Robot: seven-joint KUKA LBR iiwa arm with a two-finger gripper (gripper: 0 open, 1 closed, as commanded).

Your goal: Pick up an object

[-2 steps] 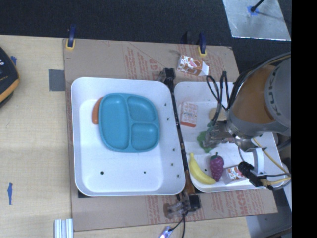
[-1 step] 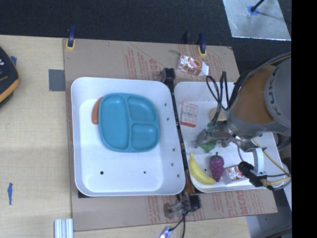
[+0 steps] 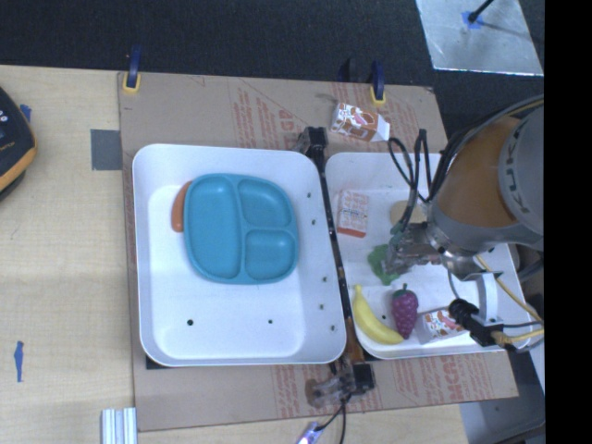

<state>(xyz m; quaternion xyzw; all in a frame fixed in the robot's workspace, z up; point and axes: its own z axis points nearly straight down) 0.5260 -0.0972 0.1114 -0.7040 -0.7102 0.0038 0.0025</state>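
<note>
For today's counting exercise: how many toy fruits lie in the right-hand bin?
2 clearly: a yellow banana at the bin's near-left edge and purple grapes just right of it. The arm may hide others.

You see a bulky grey arm [image 3: 518, 183] with a broad orange band [image 3: 481, 169], black cables [image 3: 412, 169] looping off it toward its metal gripper [image 3: 400, 252].

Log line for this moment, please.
arm: over right bin | gripper: low at green object | grasp: not confirmed | banana, purple grapes: untouched | left bin: blue divided plate
</note>
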